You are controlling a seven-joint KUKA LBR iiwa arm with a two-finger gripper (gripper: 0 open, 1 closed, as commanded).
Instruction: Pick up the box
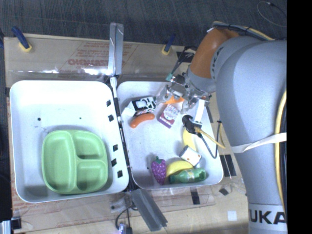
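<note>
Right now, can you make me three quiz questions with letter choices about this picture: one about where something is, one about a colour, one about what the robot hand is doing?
1. Where is the green divided tray?
A. left bin
B. right bin
C. on the floor

2. What colour are the toy grapes?
A. yellow
B. purple
C. white

3. Where is the gripper?
A. over the left bin
B. far above the bench
C. low at the right bin's back edge

Answers:
1 A, the tray lies on the left bin's floor.
2 B, the grapes are purple, beside the yellow banana.
3 C, it sits among the small packets there.
</note>
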